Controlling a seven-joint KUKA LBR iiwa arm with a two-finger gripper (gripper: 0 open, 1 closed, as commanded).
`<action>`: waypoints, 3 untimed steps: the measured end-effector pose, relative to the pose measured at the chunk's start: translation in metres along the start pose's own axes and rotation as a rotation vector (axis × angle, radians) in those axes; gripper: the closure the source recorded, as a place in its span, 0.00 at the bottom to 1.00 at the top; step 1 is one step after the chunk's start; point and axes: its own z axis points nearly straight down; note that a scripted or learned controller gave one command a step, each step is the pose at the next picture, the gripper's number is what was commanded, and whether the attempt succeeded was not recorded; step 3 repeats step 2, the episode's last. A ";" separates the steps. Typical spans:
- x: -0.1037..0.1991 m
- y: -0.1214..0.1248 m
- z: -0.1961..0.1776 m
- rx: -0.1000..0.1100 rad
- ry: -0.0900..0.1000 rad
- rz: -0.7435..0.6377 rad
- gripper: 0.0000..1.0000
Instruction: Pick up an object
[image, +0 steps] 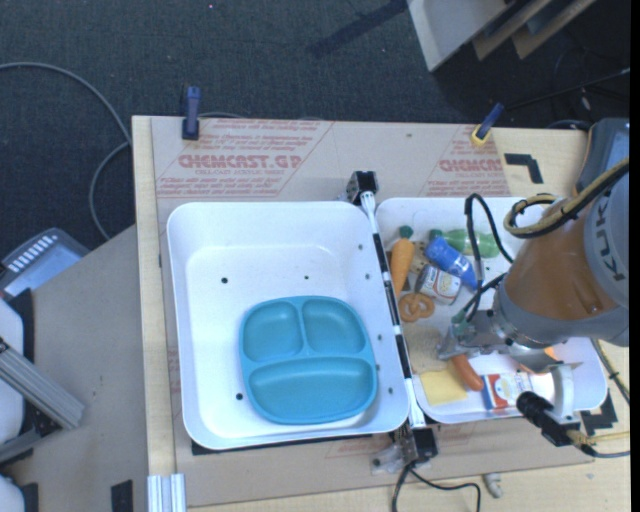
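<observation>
In the right bin: the gripper (455, 338) hangs low over a crowd of small objects, its grey wrist and orange band reaching in from the right.
Nearest object: a small orange-red sausage-like piece (465, 373) lies just below and slightly right of the fingertips, near them, perhaps touching; I cannot tell which.
Long axis: it runs on a slant, upper left to lower right.
Beside it: a yellow block (441, 386) lies just left of it, a white packet with red and blue print (510, 388) just right.
Further off: a carrot (401, 263) lies along the bin's left wall, a blue-and-white can (447, 262) and a green item (468, 241) toward the far end.
Gripper state: dark and small against the clutter; I cannot tell how it stands, and nothing visibly sits in it.
Left bin (200, 240): 1 blue divided plate (308, 358), well apart from the arm.
Hidden: the wrist covers the right bin's right half, so whatever lies beneath it is unseen.
Judgement: a short drop toward the near edge looks like the move.
</observation>
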 end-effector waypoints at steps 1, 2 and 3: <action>0.065 0.056 -0.091 0.000 0.001 -0.003 1.00; 0.078 0.031 -0.118 0.003 0.000 -0.002 1.00; 0.078 0.031 -0.118 0.003 0.000 -0.002 1.00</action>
